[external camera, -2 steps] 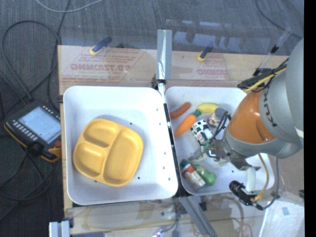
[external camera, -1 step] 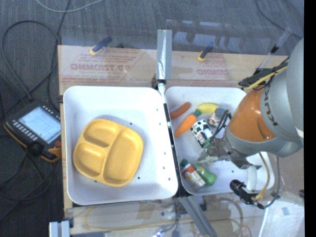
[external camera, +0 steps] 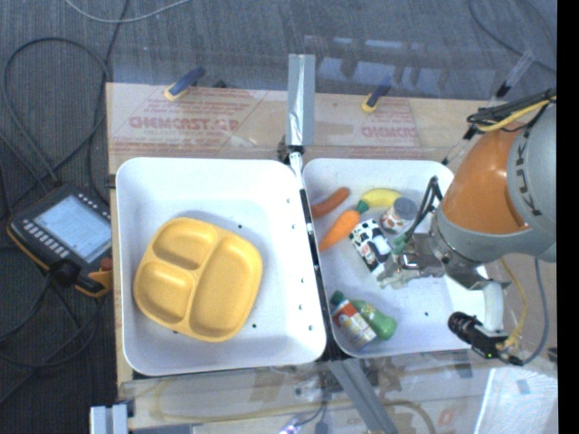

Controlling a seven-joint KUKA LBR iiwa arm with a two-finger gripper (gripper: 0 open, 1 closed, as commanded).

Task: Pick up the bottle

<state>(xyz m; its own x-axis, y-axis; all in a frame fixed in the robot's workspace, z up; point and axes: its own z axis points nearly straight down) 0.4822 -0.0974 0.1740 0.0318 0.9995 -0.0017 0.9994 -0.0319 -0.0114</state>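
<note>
Bottle (external camera: 362,321) lying below-left of gripper (external camera: 395,267)

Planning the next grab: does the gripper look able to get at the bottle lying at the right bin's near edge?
Probably yes. The bottle lies uncovered at the near-left corner of the right bin, apart from the other toys, with the gripper just beyond it. The bin wall close by may hinder the approach.

Two white bins sit side by side on the bench. The left bin (external camera: 145,188) holds a yellow divided tray (external camera: 199,278). In the right bin (external camera: 425,328), the bottle (external camera: 360,320) lies on its side near the front left corner. Further back lie two carrots (external camera: 333,217), a banana (external camera: 381,198), a small can (external camera: 399,213) and a black-and-white cow-patterned toy (external camera: 368,240). The gripper (external camera: 398,268) hangs just right of that toy, apart from the bottle.
</note>
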